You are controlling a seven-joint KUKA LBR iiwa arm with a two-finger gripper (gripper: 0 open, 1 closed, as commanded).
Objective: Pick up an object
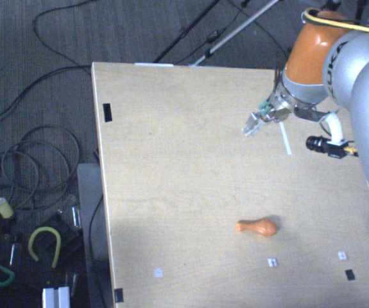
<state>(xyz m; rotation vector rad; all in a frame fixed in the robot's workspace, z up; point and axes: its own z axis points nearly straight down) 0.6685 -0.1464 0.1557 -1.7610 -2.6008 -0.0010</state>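
The arm [338,63] enters from the right at the far side of the scene, its orange band [312,50] sitting above the grey wrist; the claw [256,124] points leftward and slightly toward the near side, poised over the far right part of the pale wooden worktop [171,172]; nothing lies between its tips, though whether they are released or clenched I cannot tell, since they are small and blurred. A thin white rod [285,138] slants down from the wrist just right of the claw; a small black fitting with a yellowish tip [327,145] juts out beside it, farther right.

The task's thing, a small orange object [258,227] with a rounded body and a narrower neck pointing left, lies flat on the worktop near the near right part; it is well apart from the claw, nearer the viewer and roughly below it in the view.

A few small markers rest on the worktop: a black tag [108,112] near the far left edge; a pale square [272,262] just near-side of the orange object; another pale square [341,256] and a dark tag [350,274] farther right.

Off the worktop, on the dark carpeted floor [36,56] to the left, black cables [30,165] coil loosely; a yellow-green curved piece [43,241] lies near them at the near left.
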